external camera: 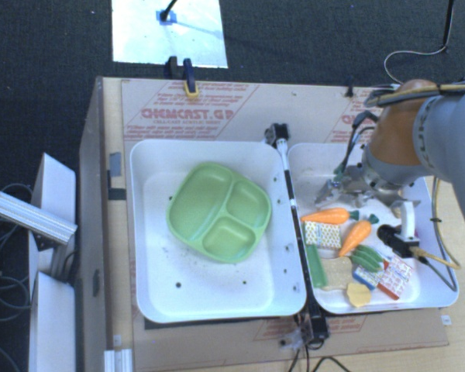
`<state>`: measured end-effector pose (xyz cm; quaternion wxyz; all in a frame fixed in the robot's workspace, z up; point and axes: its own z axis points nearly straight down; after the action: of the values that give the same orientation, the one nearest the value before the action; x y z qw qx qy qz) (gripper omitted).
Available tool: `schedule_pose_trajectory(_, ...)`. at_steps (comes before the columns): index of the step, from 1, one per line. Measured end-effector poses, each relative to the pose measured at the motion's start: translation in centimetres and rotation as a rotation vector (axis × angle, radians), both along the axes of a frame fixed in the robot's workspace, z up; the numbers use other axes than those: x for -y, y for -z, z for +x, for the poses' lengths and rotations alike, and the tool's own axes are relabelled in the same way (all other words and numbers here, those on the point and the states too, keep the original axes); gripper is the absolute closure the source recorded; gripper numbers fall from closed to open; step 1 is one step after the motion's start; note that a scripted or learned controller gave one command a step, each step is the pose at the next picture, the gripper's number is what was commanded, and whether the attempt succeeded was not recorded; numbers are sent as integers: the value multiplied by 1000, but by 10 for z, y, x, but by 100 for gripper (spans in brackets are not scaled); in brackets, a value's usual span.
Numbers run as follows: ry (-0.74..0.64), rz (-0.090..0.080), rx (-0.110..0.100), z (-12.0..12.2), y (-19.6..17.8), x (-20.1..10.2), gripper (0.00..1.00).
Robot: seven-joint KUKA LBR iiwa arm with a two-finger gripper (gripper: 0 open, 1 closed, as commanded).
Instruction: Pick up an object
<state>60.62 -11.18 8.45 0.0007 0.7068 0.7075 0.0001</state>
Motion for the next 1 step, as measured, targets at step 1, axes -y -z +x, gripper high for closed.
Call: schedule_pose_trajectory(1, -2, 1, 2, 61, 0, -23, 0)
